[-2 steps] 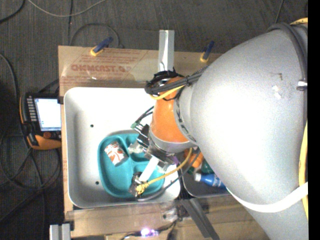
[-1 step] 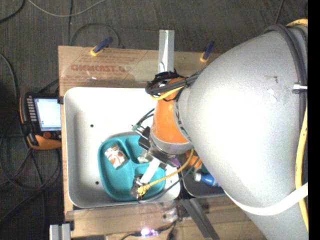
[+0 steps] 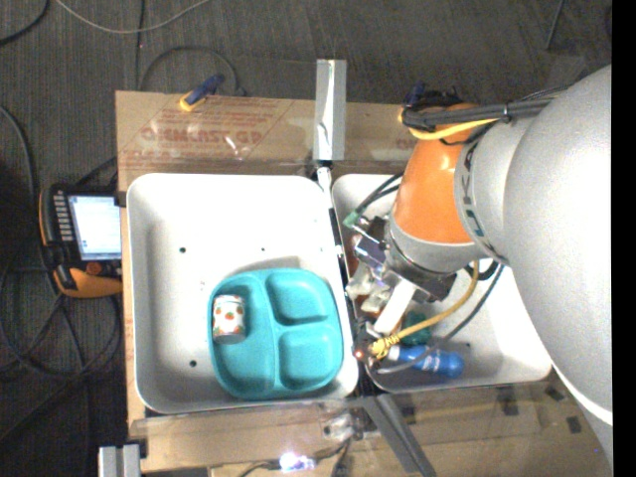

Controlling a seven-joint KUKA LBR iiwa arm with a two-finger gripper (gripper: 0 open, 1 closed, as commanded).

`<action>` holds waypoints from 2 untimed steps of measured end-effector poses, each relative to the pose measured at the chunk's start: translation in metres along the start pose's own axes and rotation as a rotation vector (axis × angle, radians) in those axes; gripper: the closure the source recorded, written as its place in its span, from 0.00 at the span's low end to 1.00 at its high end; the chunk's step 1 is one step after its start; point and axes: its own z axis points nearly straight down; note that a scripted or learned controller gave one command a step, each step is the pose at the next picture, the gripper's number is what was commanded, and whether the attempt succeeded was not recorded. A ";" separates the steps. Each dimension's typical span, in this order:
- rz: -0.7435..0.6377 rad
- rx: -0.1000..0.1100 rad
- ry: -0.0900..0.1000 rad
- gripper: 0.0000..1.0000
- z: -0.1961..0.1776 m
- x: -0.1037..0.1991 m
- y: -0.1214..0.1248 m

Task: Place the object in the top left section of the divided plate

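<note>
A teal divided plate (image 3: 298, 304) lies in the lower part of the left white bin (image 3: 179, 217). A small white object with red dots (image 3: 229, 318) rests in the plate's long section on the left side. My gripper (image 3: 383, 311) hangs over the left edge of the right bin (image 3: 517, 361), just to the right of the plate and apart from the dotted object. The arm's grey body and orange band (image 3: 432, 192) hide much of the right bin.
A blue object with a yellow and orange end (image 3: 427, 358) lies in the right bin, below the gripper. The wall between the two bins (image 3: 336, 229) runs close to the gripper. A handheld pendant (image 3: 84, 237) sits left of the bench.
</note>
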 end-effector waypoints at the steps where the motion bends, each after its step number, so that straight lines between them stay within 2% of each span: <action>1: -0.098 0.004 0.000 1.00 0.035 0.041 -0.033; 2: -0.551 0.004 0.001 1.00 0.083 0.100 -0.078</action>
